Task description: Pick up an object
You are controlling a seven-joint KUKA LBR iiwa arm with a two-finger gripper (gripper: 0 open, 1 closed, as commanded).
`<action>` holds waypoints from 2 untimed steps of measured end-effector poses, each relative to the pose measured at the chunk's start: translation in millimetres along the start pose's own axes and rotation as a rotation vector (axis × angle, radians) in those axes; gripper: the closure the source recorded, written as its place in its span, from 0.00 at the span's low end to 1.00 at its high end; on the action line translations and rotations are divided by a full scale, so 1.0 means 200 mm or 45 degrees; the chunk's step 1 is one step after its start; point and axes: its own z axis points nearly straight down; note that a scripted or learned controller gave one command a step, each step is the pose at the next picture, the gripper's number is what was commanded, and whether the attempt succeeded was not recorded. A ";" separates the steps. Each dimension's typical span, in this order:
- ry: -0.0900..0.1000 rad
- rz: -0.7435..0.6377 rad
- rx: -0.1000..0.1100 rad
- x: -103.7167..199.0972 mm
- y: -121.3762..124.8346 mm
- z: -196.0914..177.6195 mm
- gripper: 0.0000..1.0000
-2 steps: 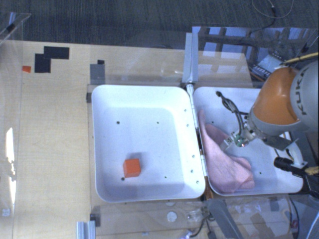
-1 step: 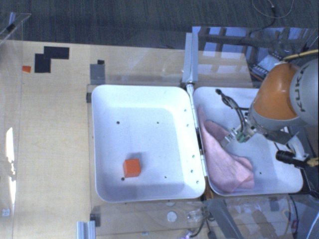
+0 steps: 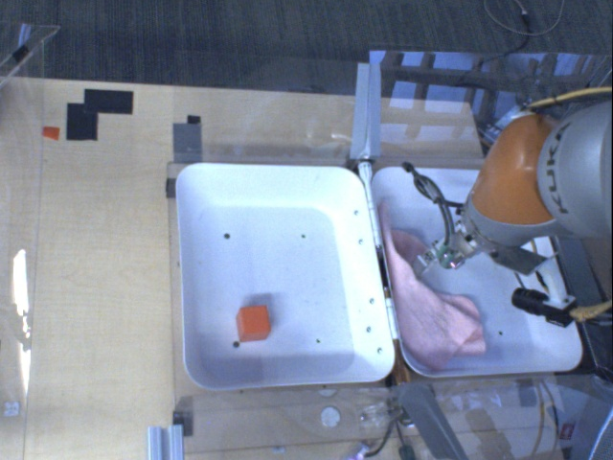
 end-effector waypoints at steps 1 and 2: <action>-0.003 0.205 -0.004 0.03 0.05 -0.46 0.00; -0.003 0.098 -0.005 -0.05 0.07 0.01 0.00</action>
